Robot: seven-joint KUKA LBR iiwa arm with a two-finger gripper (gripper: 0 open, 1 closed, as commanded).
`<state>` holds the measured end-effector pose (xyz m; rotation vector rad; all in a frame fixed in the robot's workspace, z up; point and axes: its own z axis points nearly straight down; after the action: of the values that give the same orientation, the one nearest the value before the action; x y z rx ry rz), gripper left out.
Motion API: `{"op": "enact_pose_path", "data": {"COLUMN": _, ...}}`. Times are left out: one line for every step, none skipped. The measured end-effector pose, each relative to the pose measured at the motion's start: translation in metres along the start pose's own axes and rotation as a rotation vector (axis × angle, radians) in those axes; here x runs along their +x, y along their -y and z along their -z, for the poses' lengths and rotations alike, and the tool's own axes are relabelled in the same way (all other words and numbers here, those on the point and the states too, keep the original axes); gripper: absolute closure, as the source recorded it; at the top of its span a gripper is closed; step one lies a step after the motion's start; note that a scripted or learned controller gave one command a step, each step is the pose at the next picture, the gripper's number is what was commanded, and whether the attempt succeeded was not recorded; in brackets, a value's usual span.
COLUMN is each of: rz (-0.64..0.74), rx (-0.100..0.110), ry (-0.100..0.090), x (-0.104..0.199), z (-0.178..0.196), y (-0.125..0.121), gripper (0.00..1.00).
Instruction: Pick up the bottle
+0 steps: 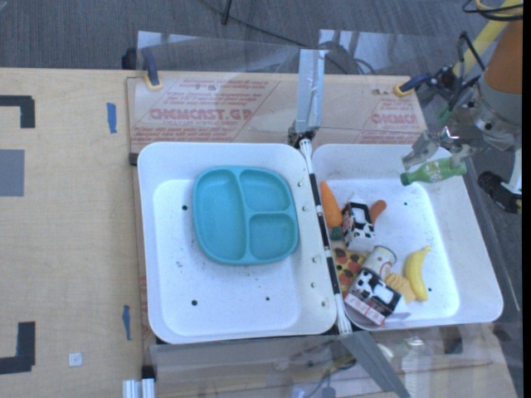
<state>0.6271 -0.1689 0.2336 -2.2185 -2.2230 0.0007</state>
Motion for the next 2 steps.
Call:
{"op": "enact_pose_path", "data": {"rz": 0.002, "rx": -0.003, "ry": 0.002, "x": 0.000, "z": 0.011, "y": -0.001, "gripper": 1.00}}
{"op": "enact_pose_path", "data": {"rz": 0.096, "rx": -0.003, "ry": 0.001, "x": -0.013, "z": -0.132, "y": 0.022, "gripper": 1.00}}
